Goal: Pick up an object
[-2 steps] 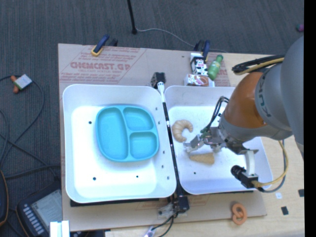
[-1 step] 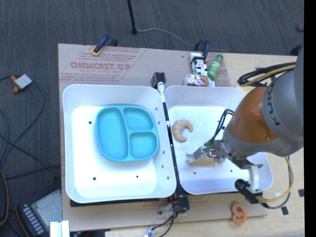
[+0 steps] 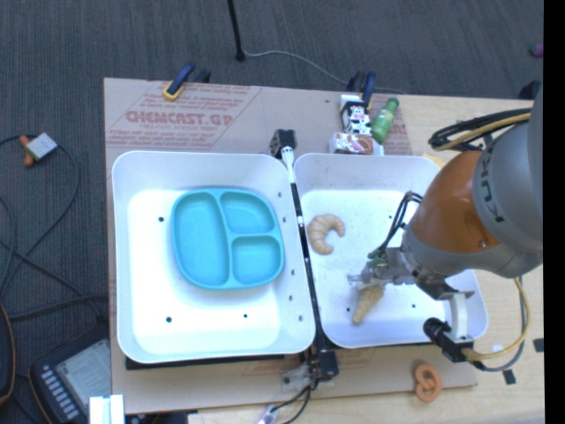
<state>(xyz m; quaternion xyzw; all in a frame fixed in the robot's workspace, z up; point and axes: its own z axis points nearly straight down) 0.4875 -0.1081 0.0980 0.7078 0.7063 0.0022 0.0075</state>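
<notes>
Gripper (image 3: 375, 276) state I cannot tell; it hangs over the ice-cream cone (image 3: 365, 302) at the right bin's (image 3: 353, 170) lower middle. Two white bins sit on a cardboard-covered bench (image 3: 177, 117) over grey carpet (image 3: 53, 60). From the right, the arm (image 3: 481, 206) bends down. One croissant (image 3: 324, 232) lies centre-frame; one blue divided plate (image 3: 227, 238) fills the left bin (image 3: 141, 263).

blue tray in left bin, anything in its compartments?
Empty. The blue tray lies flat in the left bin, and all three compartments show bare blue.

One fixed overhead camera, slanted down on both white bins (image 3: 124, 237), arm (image 3: 481, 210) from right
</notes>
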